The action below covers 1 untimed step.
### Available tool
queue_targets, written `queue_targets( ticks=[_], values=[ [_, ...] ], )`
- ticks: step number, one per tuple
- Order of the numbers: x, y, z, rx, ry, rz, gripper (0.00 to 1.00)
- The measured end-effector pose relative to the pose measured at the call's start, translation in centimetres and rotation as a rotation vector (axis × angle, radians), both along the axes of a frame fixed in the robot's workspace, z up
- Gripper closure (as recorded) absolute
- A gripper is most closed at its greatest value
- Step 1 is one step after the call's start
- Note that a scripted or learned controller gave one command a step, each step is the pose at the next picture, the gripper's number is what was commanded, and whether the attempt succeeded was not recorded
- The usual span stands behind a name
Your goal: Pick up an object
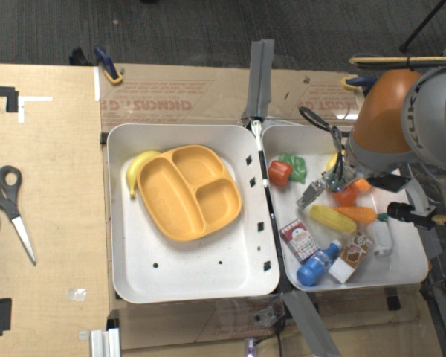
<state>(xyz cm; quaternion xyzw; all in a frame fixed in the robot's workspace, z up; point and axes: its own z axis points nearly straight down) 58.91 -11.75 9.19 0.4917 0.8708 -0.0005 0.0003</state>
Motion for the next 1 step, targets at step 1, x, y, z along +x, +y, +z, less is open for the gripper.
queue_targets(
  ticks=[1],
  values=[
    [6.15, -0.79, 0.17, -0.001, -0.004, -0.161, 0.00]
  ],
)
